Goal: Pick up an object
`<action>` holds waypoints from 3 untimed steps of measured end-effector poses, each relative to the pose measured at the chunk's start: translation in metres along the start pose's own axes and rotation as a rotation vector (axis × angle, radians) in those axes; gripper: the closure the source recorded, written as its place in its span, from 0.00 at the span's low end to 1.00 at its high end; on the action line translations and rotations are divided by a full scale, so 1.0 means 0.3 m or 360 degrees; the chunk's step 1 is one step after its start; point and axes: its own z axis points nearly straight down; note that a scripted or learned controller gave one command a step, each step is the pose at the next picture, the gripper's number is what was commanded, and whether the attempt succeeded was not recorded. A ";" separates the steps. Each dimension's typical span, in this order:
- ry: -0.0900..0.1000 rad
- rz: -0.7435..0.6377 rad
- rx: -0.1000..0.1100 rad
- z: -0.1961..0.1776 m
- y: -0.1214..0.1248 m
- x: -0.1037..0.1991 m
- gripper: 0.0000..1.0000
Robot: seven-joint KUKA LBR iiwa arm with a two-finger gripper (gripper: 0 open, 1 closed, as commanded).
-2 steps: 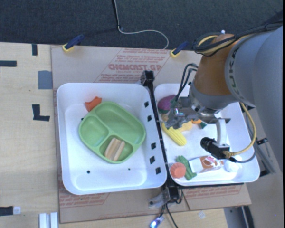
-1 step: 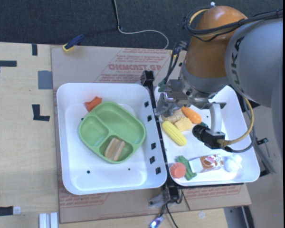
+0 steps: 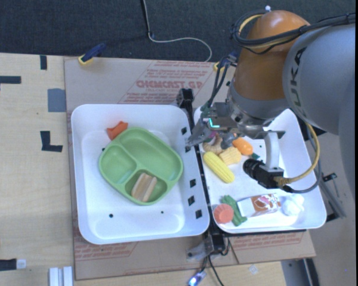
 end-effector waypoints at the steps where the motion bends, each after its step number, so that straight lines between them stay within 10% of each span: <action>1: 0.0005 -0.0013 0.0001 -0.076 -0.171 0.252 0.00; 2: 0.0004 -0.0021 0.0004 0.021 -0.180 0.652 0.00; 3: 0.0015 -0.0005 -0.0027 -0.642 -0.170 0.646 0.00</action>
